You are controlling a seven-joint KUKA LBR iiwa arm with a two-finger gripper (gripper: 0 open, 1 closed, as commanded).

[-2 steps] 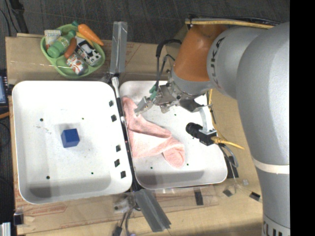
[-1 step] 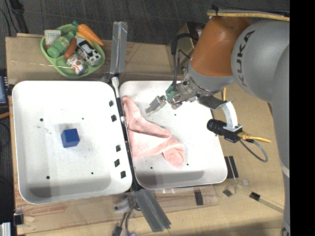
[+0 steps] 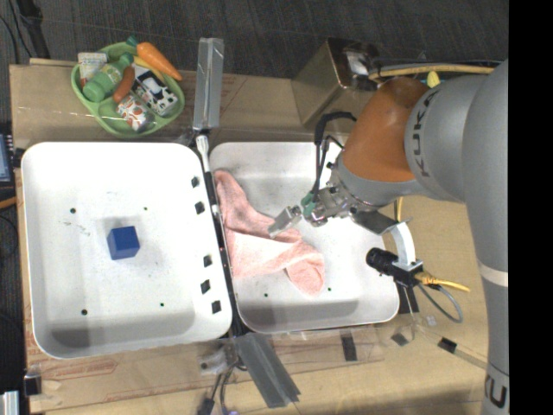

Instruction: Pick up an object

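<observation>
Pink cloth (image 3: pixel 263 240) lies crumpled in the right bin (image 3: pixel 363 305), spread from the bin's upper left corner down toward its middle, with one folded end near the front. I see the gripper (image 3: pixel 289 223) low over the cloth's upper edge, its metal tip touching or just above the fabric; I cannot tell how far the pincer is open, or whether it has hold of any cloth.

The arm (image 3: pixel 449 111) reaches in from the right, bent downward at the wrist, its orange band (image 3: pixel 384 132) above the gripper. White letters reading "KU" show on the grey casing beside the band; the rest is cut off.

In the left bin (image 3: pixel 52 327) a blue cube (image 3: pixel 123 242) sits alone, left of centre, well apart from the cloth.

Beyond the bins, at the bench's far left corner, a green bowl (image 3: pixel 91 111) holds toy food, including an orange carrot (image 3: pixel 155 57). Any print on those packets is too small to read.
</observation>
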